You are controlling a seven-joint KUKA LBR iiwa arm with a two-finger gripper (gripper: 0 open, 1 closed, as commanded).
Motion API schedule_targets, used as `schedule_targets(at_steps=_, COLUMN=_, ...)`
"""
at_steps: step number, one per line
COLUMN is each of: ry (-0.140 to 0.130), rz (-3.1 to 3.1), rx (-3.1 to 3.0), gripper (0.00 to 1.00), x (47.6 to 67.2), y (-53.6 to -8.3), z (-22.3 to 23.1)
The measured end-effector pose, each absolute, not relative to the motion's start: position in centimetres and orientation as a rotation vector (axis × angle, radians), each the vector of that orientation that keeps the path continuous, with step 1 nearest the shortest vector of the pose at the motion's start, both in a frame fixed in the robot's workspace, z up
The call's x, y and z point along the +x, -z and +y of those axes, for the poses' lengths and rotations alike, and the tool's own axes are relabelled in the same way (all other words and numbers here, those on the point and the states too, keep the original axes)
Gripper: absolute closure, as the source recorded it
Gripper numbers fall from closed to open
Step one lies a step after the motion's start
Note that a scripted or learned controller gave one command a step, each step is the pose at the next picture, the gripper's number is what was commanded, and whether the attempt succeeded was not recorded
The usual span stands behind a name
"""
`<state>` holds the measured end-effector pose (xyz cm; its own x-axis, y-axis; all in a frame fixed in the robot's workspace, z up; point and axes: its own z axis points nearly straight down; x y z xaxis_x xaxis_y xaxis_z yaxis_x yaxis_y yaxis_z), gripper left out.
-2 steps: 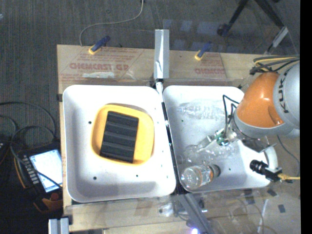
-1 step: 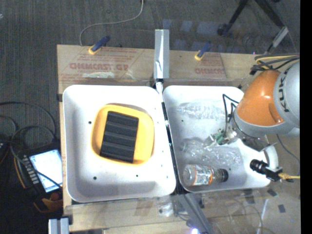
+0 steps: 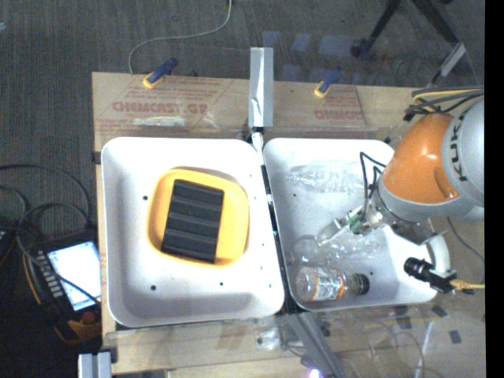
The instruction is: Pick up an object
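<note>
In the right bin (image 3: pixel 277 211) a clear plastic bottle (image 3: pixel 331 283) with a dark cap and an orange-brown label lies on its side near the front wall. Just above it are crumpled clear plastic items (image 3: pixel 340 246), and a clear wrapper (image 3: pixel 331 179) lies toward the back. My gripper (image 3: pixel 356 224) reaches in from the right below the orange band (image 3: pixel 417 172). It hovers low over the clear items in the middle of that bin. The left bin (image 3: pixel 126 235) holds a yellow dish (image 3: pixel 235 211) with a black ridged block (image 3: pixel 193 219) on it.
A metal post (image 3: pixel 261 85) stands behind the divider between the bins. Two blue-and-yellow clamps (image 3: pixel 159 72) (image 3: pixel 327 83) grip the back board. A black connector (image 3: pixel 417 268) with cable hangs at the right bin's front right. A tablet (image 3: pixel 71 272) lies on the floor to the left.
</note>
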<state>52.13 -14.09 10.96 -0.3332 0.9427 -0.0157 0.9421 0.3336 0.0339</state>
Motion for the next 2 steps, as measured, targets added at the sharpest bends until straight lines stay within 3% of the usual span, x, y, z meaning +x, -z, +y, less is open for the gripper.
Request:
schedule_targets(at_steps=1, ry=0.002, rz=2.420, rx=2.002, gripper=0.00, x=54.6, y=-12.4, z=-18.2)
schedule_targets(at_steps=2, ry=-0.021, rz=2.479, rx=1.873, gripper=0.00, x=50.1, y=-9.6, z=-18.6)
